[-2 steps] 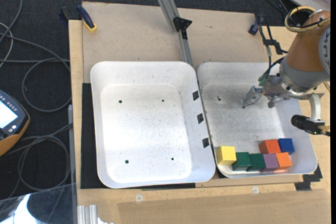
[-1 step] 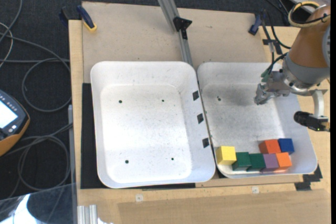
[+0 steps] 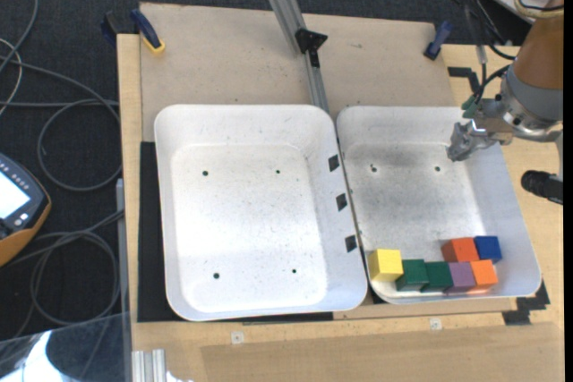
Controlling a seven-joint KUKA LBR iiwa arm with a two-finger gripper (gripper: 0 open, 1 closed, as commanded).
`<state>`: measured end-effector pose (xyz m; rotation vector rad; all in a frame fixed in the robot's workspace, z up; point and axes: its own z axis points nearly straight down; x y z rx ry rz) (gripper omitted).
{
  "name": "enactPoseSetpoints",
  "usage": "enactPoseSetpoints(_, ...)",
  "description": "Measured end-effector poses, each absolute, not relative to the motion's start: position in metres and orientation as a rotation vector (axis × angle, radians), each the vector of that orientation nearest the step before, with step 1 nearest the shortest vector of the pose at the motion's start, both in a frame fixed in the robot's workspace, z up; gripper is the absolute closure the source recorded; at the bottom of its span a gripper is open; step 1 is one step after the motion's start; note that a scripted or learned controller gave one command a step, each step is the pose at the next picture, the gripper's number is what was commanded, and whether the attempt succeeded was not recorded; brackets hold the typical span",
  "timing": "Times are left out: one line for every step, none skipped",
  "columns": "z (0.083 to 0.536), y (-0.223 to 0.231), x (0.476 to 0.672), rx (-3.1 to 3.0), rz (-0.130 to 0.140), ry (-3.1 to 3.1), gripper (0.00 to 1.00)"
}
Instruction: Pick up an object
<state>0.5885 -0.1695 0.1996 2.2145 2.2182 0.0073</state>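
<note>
Several small blocks lie along the near edge of the right bin [image 3: 394, 143]: a yellow block [image 3: 387, 263], two green blocks [image 3: 425, 274], a purple block [image 3: 461, 275], two orange blocks [image 3: 472, 261] and a blue block [image 3: 488, 247]. My gripper [image 3: 460, 144] hangs over the far right part of that bin, well behind the blocks. Nothing shows between its fingers.
The left bin [image 3: 179, 134] lies beside the right one. A slanted metal pole [image 3: 286, 4] rises from the gap between the bins at the back. Blue clamps [image 3: 148, 29] hold the board's far corners. Cables lie on the floor to the left.
</note>
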Motion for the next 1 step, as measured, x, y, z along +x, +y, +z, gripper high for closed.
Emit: enactPoseSetpoints(0.2067, -0.1693, 0.5894, 2.218, 0.003, 2.221, 1.00)
